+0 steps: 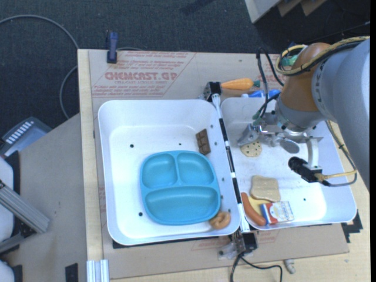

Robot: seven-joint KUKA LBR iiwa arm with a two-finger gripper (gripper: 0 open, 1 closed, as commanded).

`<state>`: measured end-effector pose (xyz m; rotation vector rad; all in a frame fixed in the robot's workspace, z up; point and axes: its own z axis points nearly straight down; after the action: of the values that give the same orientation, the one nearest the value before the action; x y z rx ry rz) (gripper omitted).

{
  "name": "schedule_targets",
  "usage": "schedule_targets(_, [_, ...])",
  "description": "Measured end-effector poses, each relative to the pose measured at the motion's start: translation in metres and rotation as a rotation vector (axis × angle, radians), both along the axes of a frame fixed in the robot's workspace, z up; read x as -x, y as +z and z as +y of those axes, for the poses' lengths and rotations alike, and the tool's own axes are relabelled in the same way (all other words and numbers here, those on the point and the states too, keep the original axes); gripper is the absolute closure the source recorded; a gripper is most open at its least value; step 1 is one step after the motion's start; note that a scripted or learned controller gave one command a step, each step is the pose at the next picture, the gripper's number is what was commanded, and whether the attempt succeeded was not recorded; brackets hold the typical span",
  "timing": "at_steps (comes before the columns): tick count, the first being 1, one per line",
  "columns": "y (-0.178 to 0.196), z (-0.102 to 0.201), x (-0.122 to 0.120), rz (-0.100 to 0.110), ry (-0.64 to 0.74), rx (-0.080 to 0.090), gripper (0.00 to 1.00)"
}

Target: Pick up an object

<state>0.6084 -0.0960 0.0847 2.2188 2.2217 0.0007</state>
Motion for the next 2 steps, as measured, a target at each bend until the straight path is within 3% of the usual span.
schedule_targets(1, [0.0141,-0.0004,-0.0031,-0.011,0.001,0.003,1.0])
schedule_targets(2, [0.014,-0.0004,-0.003,-0.01,0.0,0.003,0.0])
